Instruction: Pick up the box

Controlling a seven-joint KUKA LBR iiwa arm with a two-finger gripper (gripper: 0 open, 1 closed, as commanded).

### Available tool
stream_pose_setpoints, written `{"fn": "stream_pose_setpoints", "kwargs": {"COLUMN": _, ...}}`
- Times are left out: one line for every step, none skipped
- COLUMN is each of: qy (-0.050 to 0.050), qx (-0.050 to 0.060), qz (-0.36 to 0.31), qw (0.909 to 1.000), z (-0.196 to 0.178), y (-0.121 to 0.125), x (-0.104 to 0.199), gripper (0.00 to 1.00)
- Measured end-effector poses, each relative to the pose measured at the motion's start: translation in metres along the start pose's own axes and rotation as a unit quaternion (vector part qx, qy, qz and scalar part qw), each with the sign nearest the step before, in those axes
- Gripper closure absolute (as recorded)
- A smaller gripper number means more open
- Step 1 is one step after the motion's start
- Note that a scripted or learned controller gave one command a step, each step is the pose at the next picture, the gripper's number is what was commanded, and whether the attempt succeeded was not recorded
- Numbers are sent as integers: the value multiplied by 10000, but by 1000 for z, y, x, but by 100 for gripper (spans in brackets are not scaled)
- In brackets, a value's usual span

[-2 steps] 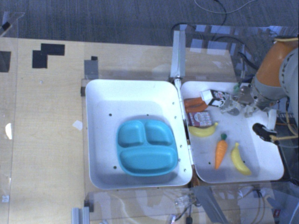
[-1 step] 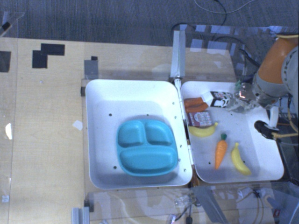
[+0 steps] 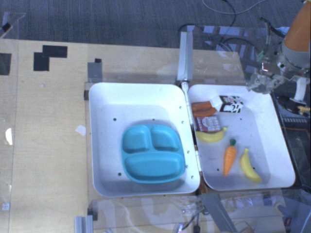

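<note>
1. I see the box [image 3: 231,104] as a small white carton with black patches, lying flat near the back edge of the right bin [image 3: 277,144].
2. An orange-brown packet [image 3: 203,108] lies just to its left, with a dark red pouch [image 3: 210,124] below that.
3. Further toward the front of that bin are a banana [image 3: 211,136], a carrot [image 3: 229,159] and a second banana [image 3: 250,166].
4. The fingers [image 3: 262,83] hang above the bin's back right corner, up and to the right of the box, apart from it.
5. I cannot tell how far the fingers are spread; I see nothing between them.
6. The left bin [image 3: 104,130] holds a blue divided tray [image 3: 152,152]; both bins sit on the worktop [image 3: 43,140].
</note>
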State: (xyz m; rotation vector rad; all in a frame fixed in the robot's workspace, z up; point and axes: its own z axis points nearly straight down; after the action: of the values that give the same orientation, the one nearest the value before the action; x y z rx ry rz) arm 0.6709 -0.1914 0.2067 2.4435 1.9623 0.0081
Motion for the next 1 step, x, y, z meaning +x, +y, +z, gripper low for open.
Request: {"fn": "stream_pose_setpoints", "kwargs": {"qy": 2, "qx": 2, "qz": 21, "qw": 10000, "z": -36, "y": -7, "x": 30, "gripper": 100}}
